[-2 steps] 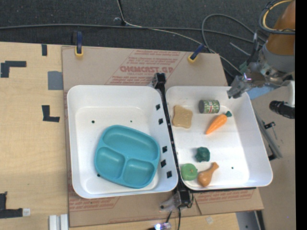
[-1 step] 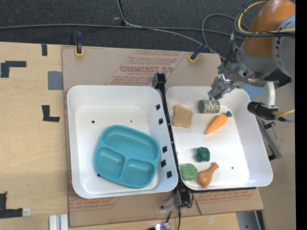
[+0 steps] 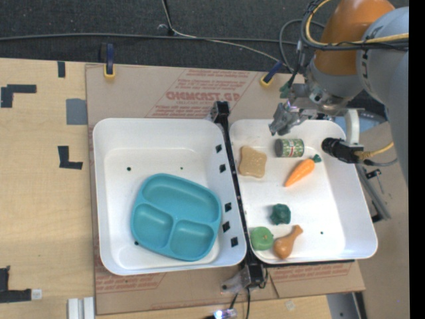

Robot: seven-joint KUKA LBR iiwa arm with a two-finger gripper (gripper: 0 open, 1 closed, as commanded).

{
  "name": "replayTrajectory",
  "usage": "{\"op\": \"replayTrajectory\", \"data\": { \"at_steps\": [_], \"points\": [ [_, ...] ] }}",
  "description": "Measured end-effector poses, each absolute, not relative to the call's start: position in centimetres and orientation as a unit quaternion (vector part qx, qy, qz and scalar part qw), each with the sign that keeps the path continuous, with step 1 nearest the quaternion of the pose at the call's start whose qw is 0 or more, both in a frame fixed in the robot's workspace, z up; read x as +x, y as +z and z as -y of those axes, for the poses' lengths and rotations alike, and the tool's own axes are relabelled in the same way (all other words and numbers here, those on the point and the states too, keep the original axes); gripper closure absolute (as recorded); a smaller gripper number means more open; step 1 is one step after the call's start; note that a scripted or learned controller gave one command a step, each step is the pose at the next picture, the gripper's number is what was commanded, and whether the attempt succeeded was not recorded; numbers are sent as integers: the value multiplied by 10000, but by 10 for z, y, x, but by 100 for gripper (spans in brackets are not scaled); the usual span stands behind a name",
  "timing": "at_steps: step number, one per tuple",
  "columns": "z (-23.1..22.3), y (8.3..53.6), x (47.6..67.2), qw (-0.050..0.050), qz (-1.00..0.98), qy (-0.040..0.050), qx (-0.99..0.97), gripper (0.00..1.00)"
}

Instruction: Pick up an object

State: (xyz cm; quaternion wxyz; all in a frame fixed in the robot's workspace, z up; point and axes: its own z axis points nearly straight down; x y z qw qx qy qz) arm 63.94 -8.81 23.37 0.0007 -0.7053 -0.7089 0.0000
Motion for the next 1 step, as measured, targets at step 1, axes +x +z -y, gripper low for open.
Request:
{"op": "replayTrajectory", "data": {
  "at_steps": [1],
  "points": [
    [39, 239, 643, 8, 7091, 0, -7051, 100]
  ]
}}
